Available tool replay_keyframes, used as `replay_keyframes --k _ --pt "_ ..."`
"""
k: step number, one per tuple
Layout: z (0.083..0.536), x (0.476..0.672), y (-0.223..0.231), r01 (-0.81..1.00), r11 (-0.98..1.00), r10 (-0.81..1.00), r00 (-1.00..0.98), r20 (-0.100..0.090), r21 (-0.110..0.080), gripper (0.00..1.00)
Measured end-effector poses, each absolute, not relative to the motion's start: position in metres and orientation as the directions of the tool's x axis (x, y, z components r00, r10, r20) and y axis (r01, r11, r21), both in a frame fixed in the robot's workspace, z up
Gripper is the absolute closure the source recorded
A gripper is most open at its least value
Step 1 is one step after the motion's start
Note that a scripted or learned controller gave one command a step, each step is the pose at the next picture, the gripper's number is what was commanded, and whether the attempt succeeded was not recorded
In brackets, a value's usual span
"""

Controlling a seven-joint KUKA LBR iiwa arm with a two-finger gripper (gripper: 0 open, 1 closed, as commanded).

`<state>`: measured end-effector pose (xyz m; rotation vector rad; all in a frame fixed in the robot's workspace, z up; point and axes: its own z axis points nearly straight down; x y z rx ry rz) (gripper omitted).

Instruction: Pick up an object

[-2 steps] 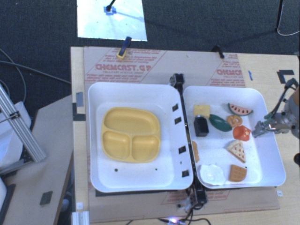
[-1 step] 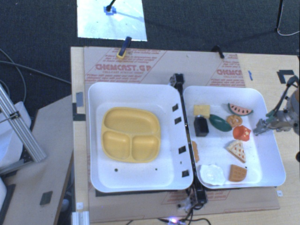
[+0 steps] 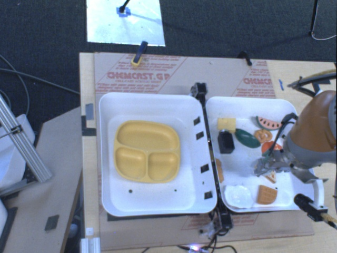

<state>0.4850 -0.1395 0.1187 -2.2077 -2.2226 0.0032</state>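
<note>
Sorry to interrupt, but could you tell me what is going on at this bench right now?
A robot arm reaches in from the right, and its gripper is down in the right bin, among small toy foods. Near it lie a watermelon slice, a dark green piece, a yellow block, a black block and a waffle piece. I cannot tell whether it has hold of anything. The left bin holds a yellow divided plate.
</note>
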Motion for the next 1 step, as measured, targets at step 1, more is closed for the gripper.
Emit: replay_keyframes --k 1 --pt "0.1347 0.4879 -0.1433 1.0 0.006 1.0 -0.006 0.0 0.003 1.0"
